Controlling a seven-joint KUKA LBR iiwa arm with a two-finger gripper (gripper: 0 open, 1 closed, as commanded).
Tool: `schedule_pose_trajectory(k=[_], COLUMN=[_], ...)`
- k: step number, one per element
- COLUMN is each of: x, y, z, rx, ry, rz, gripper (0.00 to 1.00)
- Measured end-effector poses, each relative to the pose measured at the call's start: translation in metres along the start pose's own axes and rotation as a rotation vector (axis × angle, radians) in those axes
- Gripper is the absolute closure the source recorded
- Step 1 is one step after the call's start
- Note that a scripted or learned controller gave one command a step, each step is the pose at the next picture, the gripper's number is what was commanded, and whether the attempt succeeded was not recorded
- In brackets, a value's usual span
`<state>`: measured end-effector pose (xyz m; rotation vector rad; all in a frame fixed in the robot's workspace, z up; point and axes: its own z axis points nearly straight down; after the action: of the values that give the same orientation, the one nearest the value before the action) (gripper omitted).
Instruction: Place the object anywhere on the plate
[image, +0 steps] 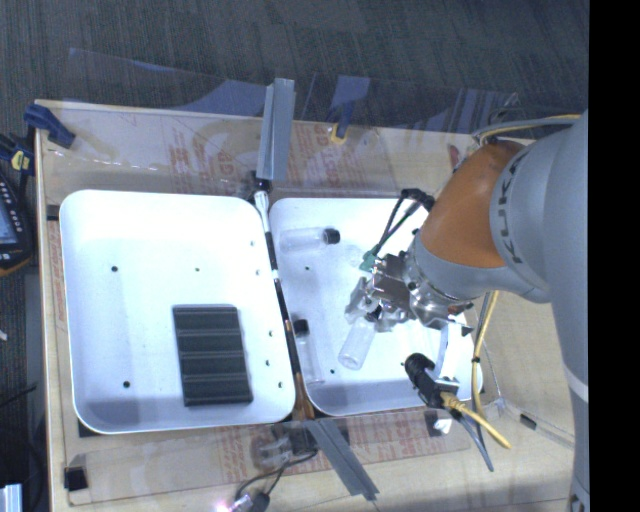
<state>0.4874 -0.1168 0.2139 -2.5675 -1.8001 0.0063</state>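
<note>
Gripper (372, 305) low in right bin (330, 395), against clear tube (355, 345); finger state cannot be told. Recommended: confirm firm hold before carrying to dark plate (211, 354).

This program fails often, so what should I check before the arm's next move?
1. Plate lies flat in the left bin: ok.
2. Gripper is above the plate: not ok, it is over the right bin.
3. Clear tube is gripped: cannot tell, it sits right at the gripper.
4. Capped vial lies apart from the gripper: ok.
</note>
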Motion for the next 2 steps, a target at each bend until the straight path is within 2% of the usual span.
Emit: schedule_pose_trajectory(k=[1, 2], x=[0.091, 0.174], y=[0.039, 0.097], z=[0.024, 0.023], rx=[-0.001, -0.001], ry=[-0.001, -0.001], rz=[0.132, 0.277], gripper=[1.00, 1.00])
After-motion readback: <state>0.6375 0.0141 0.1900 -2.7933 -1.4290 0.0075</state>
